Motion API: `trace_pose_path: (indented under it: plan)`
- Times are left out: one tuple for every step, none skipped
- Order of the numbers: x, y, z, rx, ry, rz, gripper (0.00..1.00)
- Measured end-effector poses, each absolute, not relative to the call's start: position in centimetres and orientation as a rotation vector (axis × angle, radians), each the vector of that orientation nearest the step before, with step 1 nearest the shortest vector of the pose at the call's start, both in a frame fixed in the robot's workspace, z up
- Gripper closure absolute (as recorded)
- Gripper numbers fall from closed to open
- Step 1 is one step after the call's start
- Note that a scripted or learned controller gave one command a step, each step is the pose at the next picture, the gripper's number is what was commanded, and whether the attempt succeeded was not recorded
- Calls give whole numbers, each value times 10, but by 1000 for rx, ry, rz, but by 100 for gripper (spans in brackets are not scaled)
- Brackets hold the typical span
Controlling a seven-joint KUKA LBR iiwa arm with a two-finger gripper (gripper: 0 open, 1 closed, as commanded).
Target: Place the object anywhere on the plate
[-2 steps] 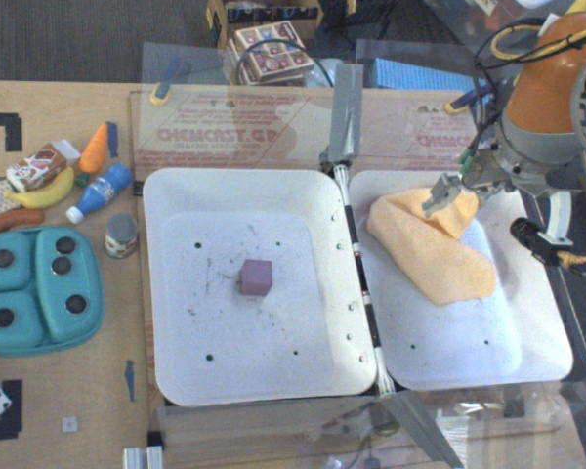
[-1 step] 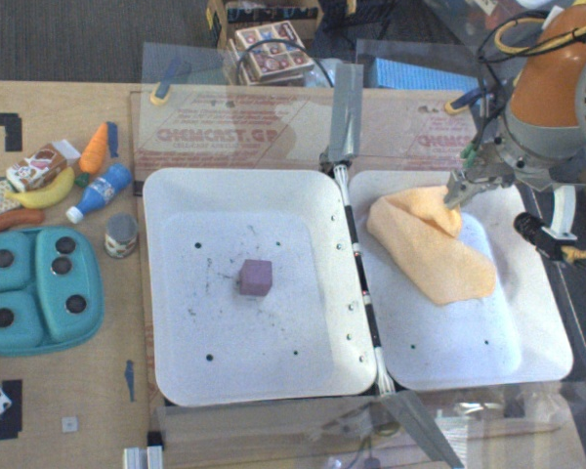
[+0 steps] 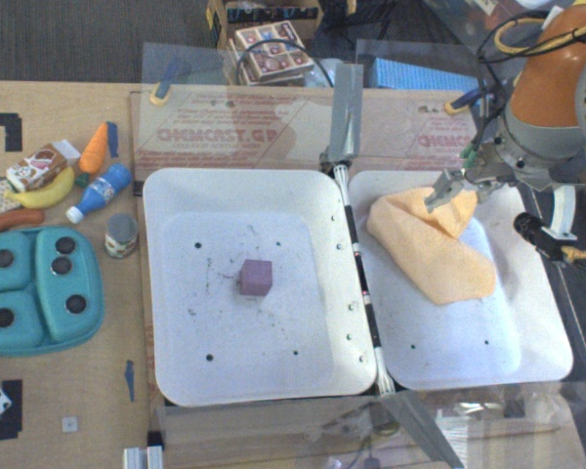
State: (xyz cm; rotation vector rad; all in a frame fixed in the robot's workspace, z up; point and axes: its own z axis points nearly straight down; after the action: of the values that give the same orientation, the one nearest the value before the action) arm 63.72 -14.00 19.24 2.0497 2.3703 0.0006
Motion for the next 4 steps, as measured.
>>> trace_pose_path:
  plan:
    - [638, -140, 204, 2044, 2368, 3, 100]
    - [638, -140, 204, 2044, 2368, 3, 0]
    - [640, -141, 215, 2039, 2364, 5, 100]
    - [640, -141, 215, 2039, 2364, 5, 0]
